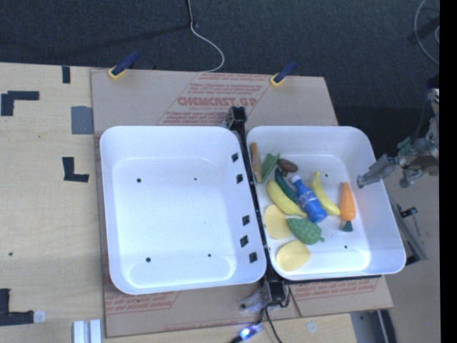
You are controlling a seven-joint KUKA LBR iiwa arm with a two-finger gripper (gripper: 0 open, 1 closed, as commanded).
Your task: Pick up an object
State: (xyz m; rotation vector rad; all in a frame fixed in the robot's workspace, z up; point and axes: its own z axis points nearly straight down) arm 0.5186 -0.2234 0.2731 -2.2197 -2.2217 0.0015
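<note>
The right white bin [382, 259] holds a pile of toy food. An orange carrot [347, 202] lies near its right wall. Beside it are a small yellow banana [325, 195], a blue bottle [308, 199] and a longer yellow banana [283, 199]. Lower down sit a green bumpy piece [305, 230] and two pale yellow pieces [276, 221] [293, 255]. A brown piece [288, 166] and a green leaf-like piece [268, 166] lie at the far side. My gripper [373, 171] hovers over the bin's right rim, just above and right of the carrot, with nothing seen in it.
The left white bin [114, 191] stands beside the right one, joined along a black hinge strip [246, 220]. Both rest on a cardboard sheet [207, 98] clamped at the back. The arm's body [421, 156] stays at the right edge.
</note>
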